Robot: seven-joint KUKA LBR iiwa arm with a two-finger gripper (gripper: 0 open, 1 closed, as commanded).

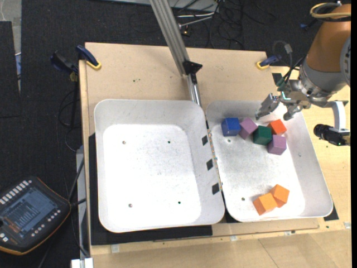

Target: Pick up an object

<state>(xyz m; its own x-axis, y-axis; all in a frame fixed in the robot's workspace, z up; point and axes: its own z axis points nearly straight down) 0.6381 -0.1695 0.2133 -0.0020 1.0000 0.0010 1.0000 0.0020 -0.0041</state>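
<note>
Right now your blocks all sit in the right bin [312, 166], and they fall into two groups. Near the far wall you have a tight cluster: a blue block [230, 127], a light purple block [248, 128], a green block [262, 135], a red-orange block [278, 127] and a second purple block [277, 144], most of them touching or just beside a neighbour. Well apart, near the front wall, two orange blocks [271, 199] lie against each other. The left bin [111, 116] is beside it.

Packed that closely, the cluster probably leaves little room for fingers to slip down either side of one block, so you may find an edge piece easier to take.

Your arm [329, 43] leans in from the right, wrist angled down toward the far end of the cluster. The gripper [277, 108] hangs just above and behind the red-orange block, with its two fingers spread apart and nothing between them. You have not lifted anything yet; every block rests on the bin floor.
</note>
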